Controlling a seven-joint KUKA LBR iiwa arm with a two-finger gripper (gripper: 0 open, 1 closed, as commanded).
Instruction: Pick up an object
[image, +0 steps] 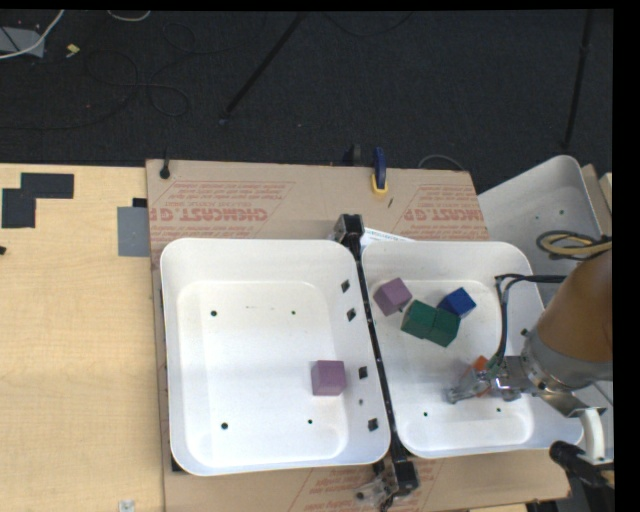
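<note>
Grey arm (566, 368), orange band (585, 315); black cables, metallic claw (462, 392)

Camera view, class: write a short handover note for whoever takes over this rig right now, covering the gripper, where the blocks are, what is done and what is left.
Gripper: low in the right bin, near its front; nothing visible between its jaws.
Right bin: purple block, green block and blue block clustered towards the back, away from the gripper.
Left bin: a second purple block near the divider.
Done: nothing picked up yet.
Left: grasp one block and lift it; the green one is probably nearest.
</note>
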